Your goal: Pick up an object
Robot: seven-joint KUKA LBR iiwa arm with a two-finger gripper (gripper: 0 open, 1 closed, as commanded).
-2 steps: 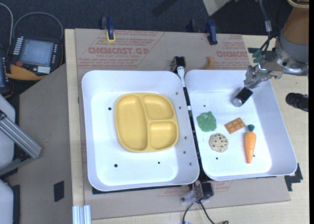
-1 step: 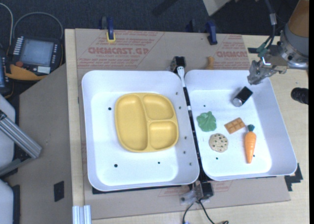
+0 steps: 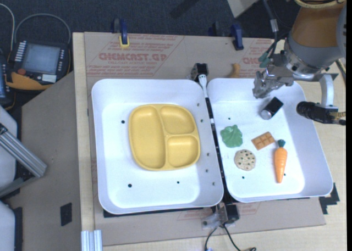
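The right bin (image 3: 316, 159) holds a green leafy toy (image 3: 231, 135), a brown cracker (image 3: 263, 140), a speckled cookie (image 3: 245, 160) and an orange carrot (image 3: 280, 160). A small dark cylinder (image 3: 270, 107) lies tilted near the bin's back. My gripper (image 3: 265, 89) hangs over the right bin's back part, just above and left of the dark cylinder. The other toys lie apart from it, nearer the front.
The left bin (image 3: 104, 134) bears a yellow divided plate (image 3: 164, 135). A black rail (image 3: 209, 118) runs between the two bins. Blue clamps (image 3: 124, 29) stand at the bench's back edge. A handheld screen unit (image 3: 38, 60) lies off the bench at the far left.
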